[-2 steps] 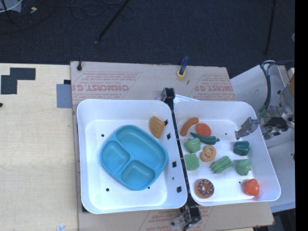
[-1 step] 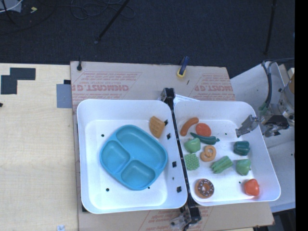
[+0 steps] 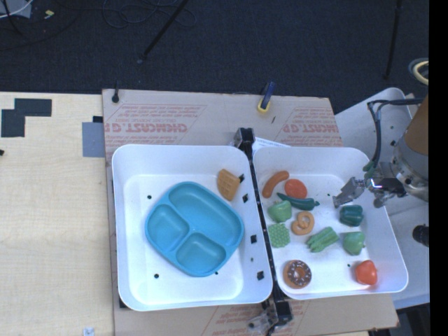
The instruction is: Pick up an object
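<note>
Dark green pepper (image 3: 351, 215) is the likeliest pick: it sits in the right bin (image 3: 392, 271) just below the gripper (image 3: 355, 187), near the bin's right wall. Gripper fingers are spread open, nothing between them, one tip pointing left at about the pepper's upper edge, the other nearer the wrist. Pepper looks like hollow toy plastic, so light, stiff, smooth and a bit slippery; I'd close across its narrow waist rather than the rounded ends, or it may squirt out. Arm comes in low from the right over the bin rim, wrist roughly level, orange band just visible at the frame edge. Working outward: light green pepper (image 3: 353, 241) directly below the dark one, green pickle-like piece (image 3: 321, 239) to its left, red tomato (image 3: 366, 272) in the lower right corner. Further left are a pretzel ring (image 3: 303, 222), dark green chili (image 3: 299, 202), red tomato slice (image 3: 295, 188), sausage (image 3: 275, 183), two green vegetables (image 3: 278, 222) and a chocolate donut (image 3: 298, 274). Left bin (image 3: 129, 285) holds a blue divided plate (image 3: 194, 227) and a bread piece (image 3: 228, 183). Neighbours stand apart enough for a clean descent.
</note>
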Motion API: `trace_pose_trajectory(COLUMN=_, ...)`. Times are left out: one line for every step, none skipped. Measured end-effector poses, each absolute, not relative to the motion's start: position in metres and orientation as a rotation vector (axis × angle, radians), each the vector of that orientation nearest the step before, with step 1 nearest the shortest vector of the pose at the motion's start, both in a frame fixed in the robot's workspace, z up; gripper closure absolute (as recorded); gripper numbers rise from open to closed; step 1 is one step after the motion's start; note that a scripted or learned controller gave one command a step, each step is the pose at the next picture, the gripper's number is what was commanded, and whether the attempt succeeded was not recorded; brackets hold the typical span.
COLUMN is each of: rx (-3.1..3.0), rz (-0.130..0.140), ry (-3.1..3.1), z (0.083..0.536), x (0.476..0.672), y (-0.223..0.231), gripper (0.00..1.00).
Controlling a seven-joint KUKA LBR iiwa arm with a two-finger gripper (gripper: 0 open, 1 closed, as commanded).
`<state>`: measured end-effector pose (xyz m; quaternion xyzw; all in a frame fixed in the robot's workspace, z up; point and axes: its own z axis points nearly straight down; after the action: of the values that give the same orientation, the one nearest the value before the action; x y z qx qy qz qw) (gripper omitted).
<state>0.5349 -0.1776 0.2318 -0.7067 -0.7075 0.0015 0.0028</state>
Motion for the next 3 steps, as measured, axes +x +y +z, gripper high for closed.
trace_pose_trajectory(rx=-2.216, rz=0.005, ry=-2.218, z=0.188, x=0.535, y=-0.180, gripper=0.00)
trace_pose_trajectory(rx=-2.216, rz=0.004, ry=-2.218, z=0.135, x=0.535, y=-0.188, gripper=0.00)
trace_pose_trajectory(rx=-2.217, rz=0.003, ry=-2.219, z=0.085, x=0.534, y=-0.186, gripper=0.00)
